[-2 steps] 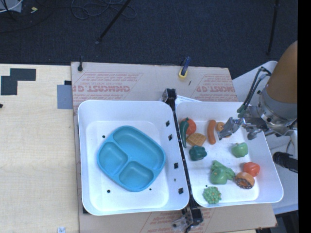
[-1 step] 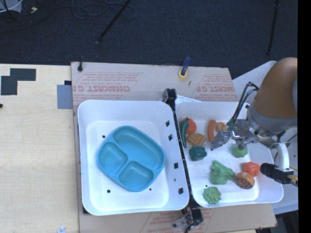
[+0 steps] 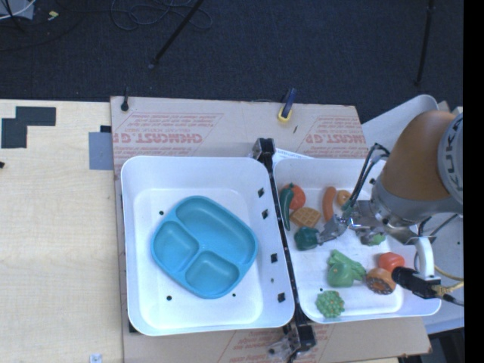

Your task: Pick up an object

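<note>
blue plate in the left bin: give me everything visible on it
The blue plate is a light blue divided tray, plastic by its look, with rounded corners and three compartments: one long, two smaller. It lies flat, right side up and turned at an angle, on the floor of the left bin, about mid-bin. Nothing lies in its compartments, and no other object touches it. The gripper is over the right bin, well away.

We see two white bins on the surface [image 3: 60, 225]. The left bin [image 3: 144, 180] holds a blue divided plate [image 3: 203, 246]. The right bin [image 3: 355, 312] holds toy foods: a green broccoli [image 3: 330, 303], a green pepper [image 3: 344, 269], a waffle [image 3: 306, 217], a carrot [image 3: 328, 202]. Our claw [image 3: 338, 229] hangs low among them, beside a dark green piece [image 3: 305, 239].
</note>
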Motion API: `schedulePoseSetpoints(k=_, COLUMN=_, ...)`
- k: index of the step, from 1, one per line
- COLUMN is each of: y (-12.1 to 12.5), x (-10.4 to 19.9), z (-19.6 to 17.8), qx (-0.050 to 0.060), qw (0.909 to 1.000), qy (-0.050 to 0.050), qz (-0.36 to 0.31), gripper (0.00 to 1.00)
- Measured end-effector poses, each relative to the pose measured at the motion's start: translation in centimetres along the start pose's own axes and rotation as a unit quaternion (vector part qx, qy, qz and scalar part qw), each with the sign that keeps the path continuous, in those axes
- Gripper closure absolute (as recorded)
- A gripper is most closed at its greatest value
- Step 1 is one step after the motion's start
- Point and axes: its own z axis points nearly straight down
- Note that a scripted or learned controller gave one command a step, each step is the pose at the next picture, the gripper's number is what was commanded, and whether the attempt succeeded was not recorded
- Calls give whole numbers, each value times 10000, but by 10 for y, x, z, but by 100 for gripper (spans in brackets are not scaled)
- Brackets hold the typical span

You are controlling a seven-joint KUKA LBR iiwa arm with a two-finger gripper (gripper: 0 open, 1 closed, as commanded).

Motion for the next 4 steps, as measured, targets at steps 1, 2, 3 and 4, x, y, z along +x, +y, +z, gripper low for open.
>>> schedulePoseSetpoints(k=1, y=1, x=6, z=47, qx=-2, qw=10000, qy=2, qz=-1, gripper=0)
schedulePoseSetpoints(k=2, y=1, x=7, z=67, qx=-23, qw=10000, qy=-6, qz=6, gripper=0)
schedulePoseSetpoints(k=3, y=1, x=5, z=57, qx=-14, qw=10000, qy=3, qz=38, gripper=100)
schedulePoseSetpoints(k=4, y=-7, x=12, z=6, qx=-44, qw=10000, qy=-9, qz=2, gripper=100)
